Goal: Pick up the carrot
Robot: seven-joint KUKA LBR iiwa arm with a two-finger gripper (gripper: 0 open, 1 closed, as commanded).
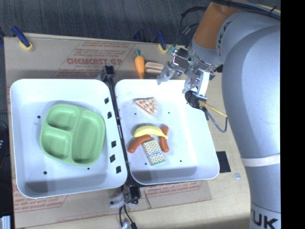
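1. I see the carrot (139, 65) lying on the tabletop (86, 56) just behind the right bin (200, 147), beside a tan bread-like piece (153, 68).
2. My gripper (177, 80) hangs above that bin's back rim, near the carrot but apart from it, fingers spread with nothing between them.
3. The left bin (21, 128) holds a green divided plate (72, 133).

A robotics lab: a large grey industrial arm with an orange band (248, 80) reaches over two shallow white plastic bins (28, 175) on printed cardboard sheeting (90, 56) held by blue spring clamps (21, 37) (grey carpet beyond), with toy food.
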